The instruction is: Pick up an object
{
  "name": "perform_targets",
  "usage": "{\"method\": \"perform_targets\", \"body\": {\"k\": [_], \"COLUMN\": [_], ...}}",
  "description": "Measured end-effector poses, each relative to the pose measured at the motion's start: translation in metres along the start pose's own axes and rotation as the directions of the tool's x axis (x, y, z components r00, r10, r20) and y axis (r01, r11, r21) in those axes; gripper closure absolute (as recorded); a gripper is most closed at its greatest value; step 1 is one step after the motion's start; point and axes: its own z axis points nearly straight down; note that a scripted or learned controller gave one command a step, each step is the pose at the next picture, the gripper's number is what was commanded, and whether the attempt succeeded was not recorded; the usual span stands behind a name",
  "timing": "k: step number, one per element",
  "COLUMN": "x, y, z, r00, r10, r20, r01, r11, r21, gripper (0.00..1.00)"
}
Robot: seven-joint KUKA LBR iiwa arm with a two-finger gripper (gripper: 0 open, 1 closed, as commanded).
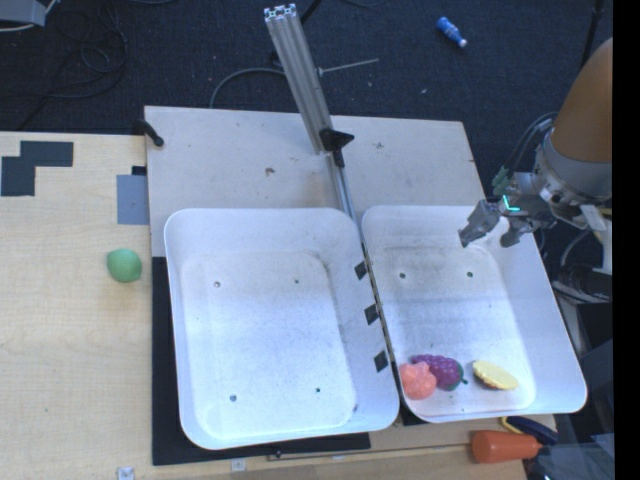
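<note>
While I scan from the left, I see a small green ball [124,265] on the pale wooden table [60,348], well apart from the bins. Next, the left shallow white bin [200,230] gives wide open floor for moving. Along the near edge of the right shallow white bin [560,363] sit a pink lumpy toy [418,379], touching a purple grape bunch [441,369], then a yellow oval piece [495,376] whose long axis runs left to right. My claw [492,226] hovers over that bin's far right corner, fingers spread and holding nothing. I read no writing anywhere.
</note>
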Motion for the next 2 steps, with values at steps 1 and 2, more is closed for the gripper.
{"method": "perform_targets", "body": {"k": [1, 2], "x": [0.000, 0.009], "y": [0.000, -0.002], "z": [0.000, 0.057], "r00": [1.000, 1.000], "r10": [0.000, 0.001], "r20": [0.000, -0.001], "r01": [0.000, -0.001], "r11": [1.000, 1.000], "r21": [0.000, 0.004], "gripper": [0.00, 0.00]}}
